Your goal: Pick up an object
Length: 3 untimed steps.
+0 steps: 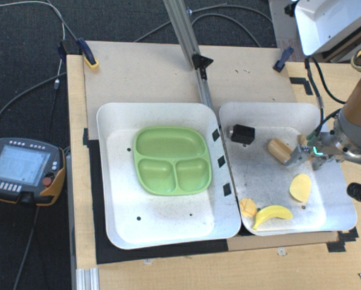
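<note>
Objects lay in the right bin (347, 212), a wooden block (279, 150) just beside my gripper (305, 151), whose grasp I could not tell.

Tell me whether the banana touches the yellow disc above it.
Apart. The camera view shows bare white bin floor between the banana and the yellow disc.

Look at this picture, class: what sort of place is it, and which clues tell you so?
Most likely a robotics lab or test bench. Clues: a robot arm reaching over two white bins, a handheld control pendant with cables on the floor, and toy items such as a banana and a green divided plate.
</note>
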Available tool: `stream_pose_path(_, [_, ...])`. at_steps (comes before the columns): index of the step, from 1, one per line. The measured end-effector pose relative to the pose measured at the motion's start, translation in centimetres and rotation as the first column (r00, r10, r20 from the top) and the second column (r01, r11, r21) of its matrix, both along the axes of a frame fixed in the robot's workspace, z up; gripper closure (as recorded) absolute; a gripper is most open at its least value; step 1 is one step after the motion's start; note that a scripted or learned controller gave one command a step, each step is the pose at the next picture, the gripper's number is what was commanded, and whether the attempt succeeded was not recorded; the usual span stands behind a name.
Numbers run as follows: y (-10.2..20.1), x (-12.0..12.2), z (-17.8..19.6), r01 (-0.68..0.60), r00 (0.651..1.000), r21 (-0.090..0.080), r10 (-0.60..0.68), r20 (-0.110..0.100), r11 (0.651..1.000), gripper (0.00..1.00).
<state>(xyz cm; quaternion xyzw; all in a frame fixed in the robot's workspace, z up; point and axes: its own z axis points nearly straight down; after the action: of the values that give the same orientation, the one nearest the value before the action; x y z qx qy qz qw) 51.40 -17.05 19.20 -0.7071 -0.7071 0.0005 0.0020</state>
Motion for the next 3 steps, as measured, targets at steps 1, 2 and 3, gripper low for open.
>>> stream_pose_path(1, [0.0,0.1,0.1,-0.001,1.000,-0.001,0.001,0.002,1.000,0.00])
stream_pose_path(2, [-0.8,-0.1,-5.6,0.001,1.000,0.000,-0.001,-0.001,1.000,0.00])
stream_pose_path(3, [-0.8,0.0,-10.7,-0.001,1.000,-0.001,0.001,0.004,1.000,0.00])
